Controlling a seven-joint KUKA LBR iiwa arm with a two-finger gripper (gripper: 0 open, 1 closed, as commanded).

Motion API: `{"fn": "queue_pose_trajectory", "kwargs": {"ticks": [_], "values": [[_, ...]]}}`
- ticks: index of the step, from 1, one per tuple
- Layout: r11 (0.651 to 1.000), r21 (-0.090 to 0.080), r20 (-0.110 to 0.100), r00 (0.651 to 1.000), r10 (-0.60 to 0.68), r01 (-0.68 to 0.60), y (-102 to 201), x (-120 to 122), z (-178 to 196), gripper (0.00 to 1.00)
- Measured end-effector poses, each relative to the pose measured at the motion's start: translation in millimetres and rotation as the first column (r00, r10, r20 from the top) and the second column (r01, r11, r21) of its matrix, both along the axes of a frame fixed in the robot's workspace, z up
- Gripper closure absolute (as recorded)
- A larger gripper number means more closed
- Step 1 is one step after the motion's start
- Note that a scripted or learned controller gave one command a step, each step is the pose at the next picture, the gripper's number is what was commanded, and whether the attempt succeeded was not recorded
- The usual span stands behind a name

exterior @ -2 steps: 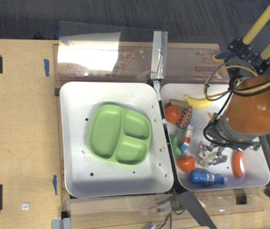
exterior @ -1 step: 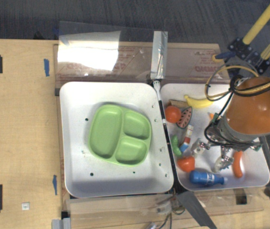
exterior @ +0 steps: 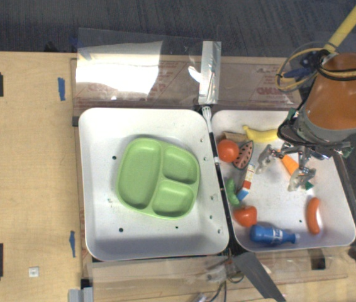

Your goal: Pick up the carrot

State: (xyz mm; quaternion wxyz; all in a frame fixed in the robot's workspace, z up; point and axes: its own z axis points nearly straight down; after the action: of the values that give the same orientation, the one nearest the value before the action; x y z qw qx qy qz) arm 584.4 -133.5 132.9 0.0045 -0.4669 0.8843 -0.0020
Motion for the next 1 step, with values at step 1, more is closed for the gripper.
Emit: {"fn": "queue_pose_trajectory", "kwargs": {"ticks": [1], "values": [[0.999,-0.001,0.001,0.999,0.035,-0.035,-59.2,-0.9,-43.8,0.00]]}}
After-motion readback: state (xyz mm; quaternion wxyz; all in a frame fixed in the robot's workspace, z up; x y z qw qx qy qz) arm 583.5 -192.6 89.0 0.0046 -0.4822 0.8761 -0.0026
